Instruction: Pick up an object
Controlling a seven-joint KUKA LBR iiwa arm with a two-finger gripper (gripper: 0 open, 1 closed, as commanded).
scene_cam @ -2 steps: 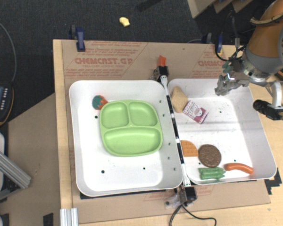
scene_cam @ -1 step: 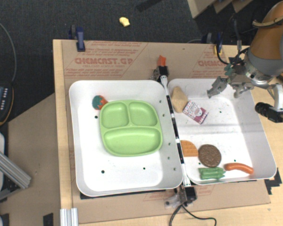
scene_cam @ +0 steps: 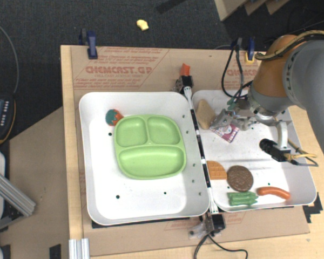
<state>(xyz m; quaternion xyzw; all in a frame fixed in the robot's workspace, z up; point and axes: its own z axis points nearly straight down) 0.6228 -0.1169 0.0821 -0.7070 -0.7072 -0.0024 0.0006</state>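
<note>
packet (scene_cam: pixel 228 131), pink and white and crinkled, lies in the upper part of the right-hand bin (scene_cam: pixel 302 177), and my gripper (scene_cam: pixel 233 118) sits right over its upper end, hiding part of it. i cannot tell how far my gripper is open, nor whether it has hold of the packet or is only above it. my arm (scene_cam: pixel 270 77) comes in from the right, with its orange band just above the wrist. just left of the packet, against the bin's left wall, is a tan wedge-shaped piece (scene_cam: pixel 204 114). lower in the same bin a brown round disc (scene_cam: pixel 240 177) lies beside an orange waffle-like piece (scene_cam: pixel 216 170), the two touching or nearly so. below the disc is a green piece (scene_cam: pixel 242 199), and to its right an orange carrot-like stick (scene_cam: pixel 273 192), both near the bin's front edge. the left-hand bin (scene_cam: pixel 97 171) carries a green divided plate (scene_cam: pixel 149 146) with three compartments, lying flat near its middle. a small red and green ball (scene_cam: pixel 114 117) rests at the plate's upper left corner, just beside its rim. both bins stand on a worktop (scene_cam: pixel 124 69) covered with brown board printed in red letters. a blue clamp (scene_cam: pixel 89 41) grips the board's far left corner. on the dark floor beyond lies a small yellow scrap (scene_cam: pixel 143 24).
</note>
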